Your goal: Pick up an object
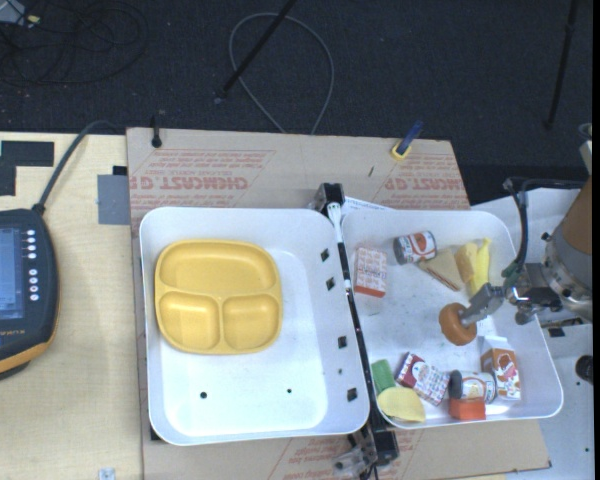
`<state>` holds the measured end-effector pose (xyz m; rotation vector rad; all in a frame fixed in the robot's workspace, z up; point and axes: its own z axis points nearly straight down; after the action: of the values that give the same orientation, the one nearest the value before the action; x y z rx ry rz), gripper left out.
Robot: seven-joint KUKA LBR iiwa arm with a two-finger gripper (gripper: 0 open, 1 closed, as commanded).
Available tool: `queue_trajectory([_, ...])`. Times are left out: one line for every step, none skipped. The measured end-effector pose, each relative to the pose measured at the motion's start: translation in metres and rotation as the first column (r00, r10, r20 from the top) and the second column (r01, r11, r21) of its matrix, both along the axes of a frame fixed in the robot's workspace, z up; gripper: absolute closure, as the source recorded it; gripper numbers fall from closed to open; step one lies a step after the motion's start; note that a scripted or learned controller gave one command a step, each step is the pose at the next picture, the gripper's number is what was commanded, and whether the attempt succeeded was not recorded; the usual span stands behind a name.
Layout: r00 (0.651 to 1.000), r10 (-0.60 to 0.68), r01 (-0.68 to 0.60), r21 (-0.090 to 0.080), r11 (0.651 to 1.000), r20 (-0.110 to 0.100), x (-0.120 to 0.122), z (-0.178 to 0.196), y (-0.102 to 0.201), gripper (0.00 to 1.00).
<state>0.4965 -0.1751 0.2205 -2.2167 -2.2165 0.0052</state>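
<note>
The hand [483, 302] sits low over the right bin [540, 388], just beside a brown round object [457, 325]; whether it is released or clenched cannot be told. Near it lie a yellow banana [475, 263], a small can [414, 247] and a red-and-white carton [369, 271]. The left bin [240, 408] holds a yellow divided tray [219, 296].

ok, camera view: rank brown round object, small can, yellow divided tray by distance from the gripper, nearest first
From the gripper, right bin:
1. brown round object, just beside it, to its lower left.
2. small can, farther up-left, same bin.
3. yellow divided tray, far off in the left bin.
</note>
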Motion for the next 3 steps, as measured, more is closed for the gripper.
queue_trajectory([1.0,0.0,0.0,-0.001,1.0,0.01,0.029,-0.117,0.006,0.0])
queue_trajectory([1.0,-0.001,0.001,-0.008,1.0,0.02,0.041,-0.127,0.057,0.0])
queue_trajectory([1.0,-0.004,0.005,-0.018,1.0,0.022,0.05,-0.126,0.085,0.0])
